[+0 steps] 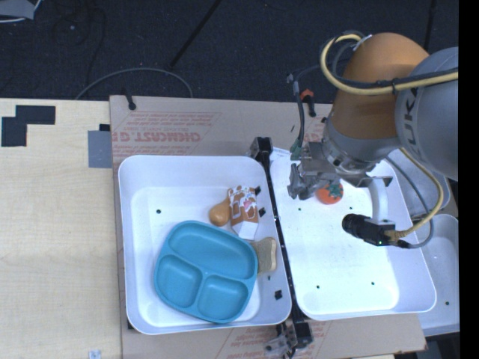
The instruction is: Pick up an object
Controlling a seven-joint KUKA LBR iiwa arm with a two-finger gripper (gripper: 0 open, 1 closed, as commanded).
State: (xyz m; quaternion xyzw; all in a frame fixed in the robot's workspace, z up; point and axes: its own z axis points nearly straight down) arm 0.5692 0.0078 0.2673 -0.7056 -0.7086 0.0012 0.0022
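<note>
**Inspector A:** We record one bench [52, 223] carrying two white bins. The left bin [138, 200] holds one blue divided tray [206, 271], one patterned toy [243, 204], one tan rounded piece [219, 215] touching it, and one beige piece [266, 254] at the tray's right edge. The right bin [359, 275] holds one small orange object [329, 194].

**Inspector B:** And the arm?

**Inspector A:** One arm [378, 88], with its tool [299, 188] low over the right bin's upper left part, just beside the orange object. We cannot tell whether the tool is open or closed; its tips are too dark to read.

**Inspector B:** The step in hand?

**Inspector A:** We judge it the approach to a grasp. Nothing is visibly held. The next move calls for centring the tool on the orange object before closing and lifting.
</note>
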